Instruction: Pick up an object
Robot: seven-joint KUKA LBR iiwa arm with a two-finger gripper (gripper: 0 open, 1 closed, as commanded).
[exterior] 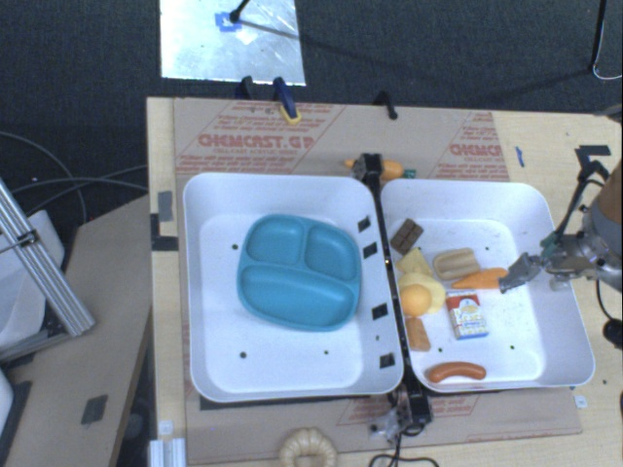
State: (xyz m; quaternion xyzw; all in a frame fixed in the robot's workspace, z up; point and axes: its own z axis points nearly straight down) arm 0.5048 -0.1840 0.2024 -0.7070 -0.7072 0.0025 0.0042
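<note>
The carrot (479, 279) lies right of centre in the right bin (545, 202), touching the tool (513, 276) at its tip. It looks light, stiff, slippery plastic; grip its thick middle. Tool's opening: cannot tell.

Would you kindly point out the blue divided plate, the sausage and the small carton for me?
blue divided plate (292, 305): camera view, floor of its large front compartment.
sausage (456, 372): camera view, middle of its length.
small carton (468, 316): camera view, centre of its top face.
</note>
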